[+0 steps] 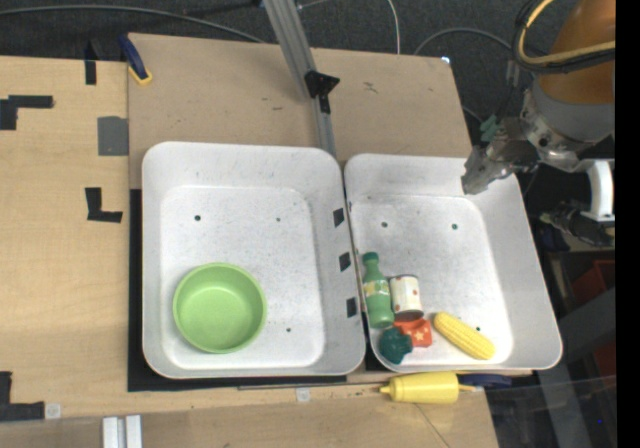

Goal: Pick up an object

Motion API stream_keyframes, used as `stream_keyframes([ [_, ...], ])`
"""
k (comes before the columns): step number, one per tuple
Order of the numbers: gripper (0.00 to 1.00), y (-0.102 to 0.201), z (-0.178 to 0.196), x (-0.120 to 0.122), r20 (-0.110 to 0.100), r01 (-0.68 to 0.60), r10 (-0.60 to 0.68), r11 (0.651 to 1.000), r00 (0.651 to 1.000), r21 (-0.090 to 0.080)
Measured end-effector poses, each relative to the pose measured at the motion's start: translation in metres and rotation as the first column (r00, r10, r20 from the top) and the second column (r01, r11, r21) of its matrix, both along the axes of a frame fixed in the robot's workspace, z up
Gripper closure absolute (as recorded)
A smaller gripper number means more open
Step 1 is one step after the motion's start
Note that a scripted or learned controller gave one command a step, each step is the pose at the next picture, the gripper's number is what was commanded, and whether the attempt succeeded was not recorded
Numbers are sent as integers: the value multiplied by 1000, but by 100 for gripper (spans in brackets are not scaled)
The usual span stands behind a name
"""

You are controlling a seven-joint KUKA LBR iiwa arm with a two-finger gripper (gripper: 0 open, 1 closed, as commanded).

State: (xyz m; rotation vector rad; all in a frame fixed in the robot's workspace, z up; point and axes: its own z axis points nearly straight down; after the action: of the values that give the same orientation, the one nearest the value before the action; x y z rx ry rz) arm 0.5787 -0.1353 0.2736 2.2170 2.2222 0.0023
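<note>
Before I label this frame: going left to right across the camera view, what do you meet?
Green bowl → green bottle → small white can → yellow corn cob → gripper, hovering over the right bin's far corner.

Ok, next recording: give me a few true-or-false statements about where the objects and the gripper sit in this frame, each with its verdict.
1. The green bowl sits in the left bin. True.
2. The corn cob lies in the left bin beside the bowl. False: it lies in the right bin, near its front right corner.
3. The green bottle lies close to the wall between the bins. True.
4. The gripper hangs directly over the bowl. False: it is at the right bin's far right corner.
5. The yellow bottle lies outside both bins, on the bench in front of the right one. True.
</note>
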Motion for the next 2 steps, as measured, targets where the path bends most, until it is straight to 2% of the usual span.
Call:
stream_keyframes([
  [2, 100, 117, -24, 17, -4, -6, 6, 1000, 1000, 2],
])
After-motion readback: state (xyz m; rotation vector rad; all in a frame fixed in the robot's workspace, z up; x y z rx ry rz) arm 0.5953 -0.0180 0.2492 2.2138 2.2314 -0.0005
